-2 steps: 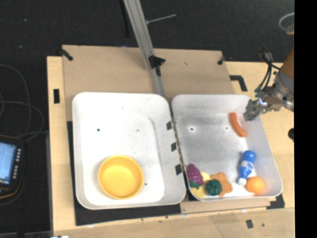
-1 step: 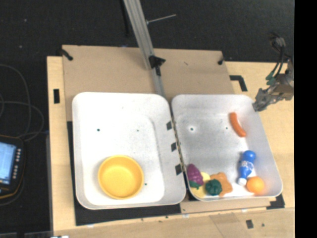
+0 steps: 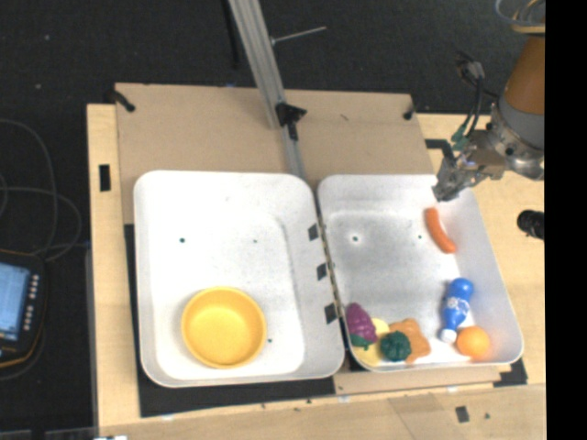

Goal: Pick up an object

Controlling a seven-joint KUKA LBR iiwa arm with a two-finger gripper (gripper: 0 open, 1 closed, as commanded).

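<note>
The gripper (image 3: 448,188) hovers above the right bin's (image 3: 385,246) far corner, finger opening indiscernible, just beyond the orange sausage-shaped toy (image 3: 440,229) lying on the bin floor; nothing is grasped, so the pick remains outstanding.

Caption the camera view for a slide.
Claw poised above the right bin near an orange sausage; a yellow bowl sits in the left bin.

text: none legible | labels, brands, numbers, signs: none readable on either bin, the toys or the desk (image 3: 229,126) | handheld screen (image 3: 14,305) at left edge: lit, its content too small to read
</note>
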